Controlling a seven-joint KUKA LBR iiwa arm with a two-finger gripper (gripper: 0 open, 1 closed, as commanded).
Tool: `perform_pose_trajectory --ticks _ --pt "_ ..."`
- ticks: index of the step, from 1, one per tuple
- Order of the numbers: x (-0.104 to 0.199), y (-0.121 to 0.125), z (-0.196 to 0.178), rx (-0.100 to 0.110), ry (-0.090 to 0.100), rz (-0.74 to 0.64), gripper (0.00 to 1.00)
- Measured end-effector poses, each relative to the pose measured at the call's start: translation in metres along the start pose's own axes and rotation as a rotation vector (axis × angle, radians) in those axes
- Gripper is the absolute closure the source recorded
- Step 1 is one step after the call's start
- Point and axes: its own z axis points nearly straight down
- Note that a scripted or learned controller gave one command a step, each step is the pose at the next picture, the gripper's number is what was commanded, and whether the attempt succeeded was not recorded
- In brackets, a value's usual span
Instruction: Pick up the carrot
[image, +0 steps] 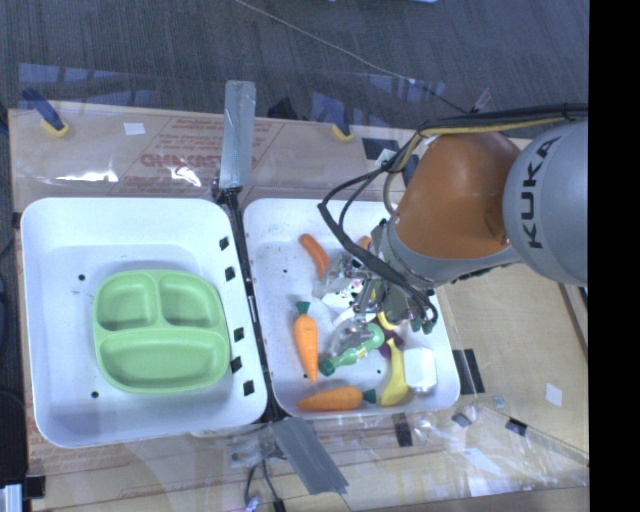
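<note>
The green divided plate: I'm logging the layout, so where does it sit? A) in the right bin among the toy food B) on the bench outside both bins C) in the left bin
C: the green divided plate lies flat inside the left bin.

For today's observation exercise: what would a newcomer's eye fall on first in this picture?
Probably the big grey and orange robot arm reaching in from the right over the right bin. Next, the green divided plate alone in the left bin, then the orange carrots, such as one upright in the right bin's middle.
</note>
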Motion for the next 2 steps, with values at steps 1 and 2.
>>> perform_pose_trajectory --ticks 1,2 --pt "0.016 -0.001 0.107 -0.003 0.007 -0.203 0.00" --pt "0.013 0.001 0.094 -0.001 -0.001 -0.213 1.00"
